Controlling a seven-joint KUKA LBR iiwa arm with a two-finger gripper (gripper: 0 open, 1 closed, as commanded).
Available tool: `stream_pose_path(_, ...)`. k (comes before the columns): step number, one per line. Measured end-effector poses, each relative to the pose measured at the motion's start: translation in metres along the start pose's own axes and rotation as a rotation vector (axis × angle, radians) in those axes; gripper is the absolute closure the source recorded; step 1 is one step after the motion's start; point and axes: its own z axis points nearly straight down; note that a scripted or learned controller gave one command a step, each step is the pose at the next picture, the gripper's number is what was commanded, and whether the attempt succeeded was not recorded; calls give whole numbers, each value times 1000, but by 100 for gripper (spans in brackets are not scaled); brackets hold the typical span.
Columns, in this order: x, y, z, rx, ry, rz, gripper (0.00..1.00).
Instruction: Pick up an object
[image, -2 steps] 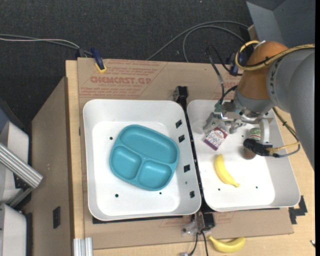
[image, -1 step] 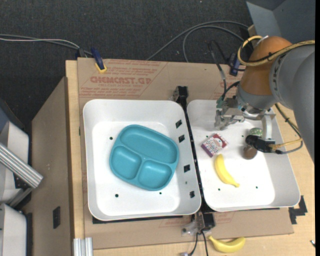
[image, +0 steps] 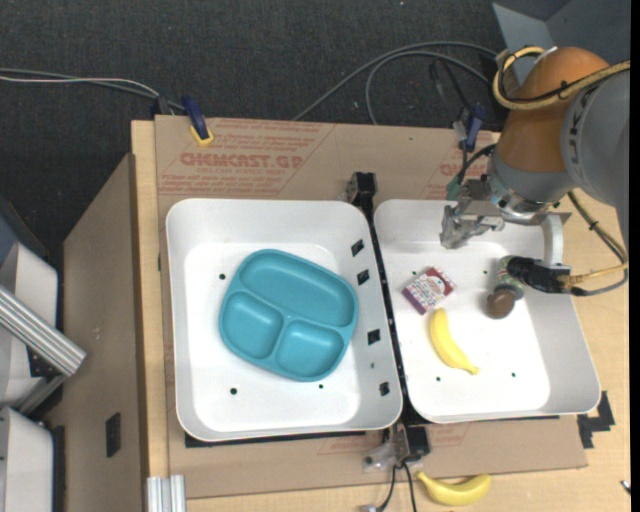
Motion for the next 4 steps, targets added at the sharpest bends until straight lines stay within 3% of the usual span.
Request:
stream_pose_path(2, 5, 5, -111, -1, -1, -2, 100)
stream_pose_path(4, 101, -1, -108, 6, 1, -5, 100)
